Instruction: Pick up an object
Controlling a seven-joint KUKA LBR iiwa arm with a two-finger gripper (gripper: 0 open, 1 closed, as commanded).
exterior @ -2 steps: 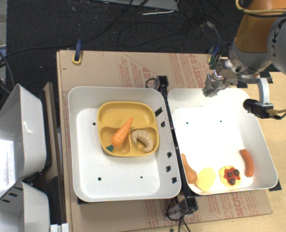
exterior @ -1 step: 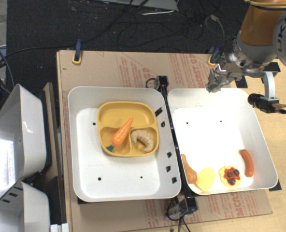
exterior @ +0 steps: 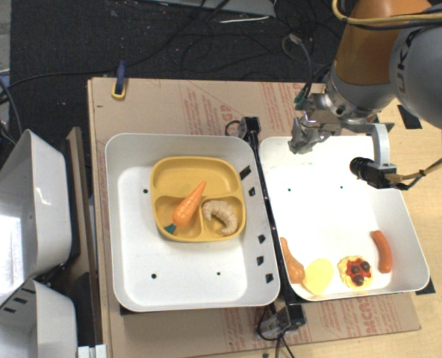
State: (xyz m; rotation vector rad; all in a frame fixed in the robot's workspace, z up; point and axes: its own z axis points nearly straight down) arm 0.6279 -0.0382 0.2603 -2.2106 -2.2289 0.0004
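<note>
from my remote station i look down at a slant on a brown cardboard-covered surface [exterior: 206, 103] carrying two shallow white bins side by side. the left white bin [exterior: 131, 274] holds a yellow plastic divided plate [exterior: 165, 177]. on that plate, an orange toy carrot [exterior: 189, 203] lies at a diagonal across the divider, and a pale beige curled toy shrimp [exterior: 222, 215] rests just beside it in the right compartment.

the right white bin [exterior: 333, 222] holds four toy foods, all gathered along its near edge. at the near left corner lies an orange-tan drumstick-shaped piece [exterior: 291, 260], touching a pale yellow round disc [exterior: 318, 275]. just beside the disc sits a small round yellow tart with dark red berries [exterior: 355, 270]. near the right wall, an orange-red toy sausage [exterior: 383, 250] lies lengthwise, apart from the tart.

the grey arm with its orange band [exterior: 374, 28] reaches in from the right. its pincer [exterior: 304, 142] hangs over the far left corner of the right bin, well apart from the toy foods. it is small and dark here, and i cannot tell how it is set.
</note>
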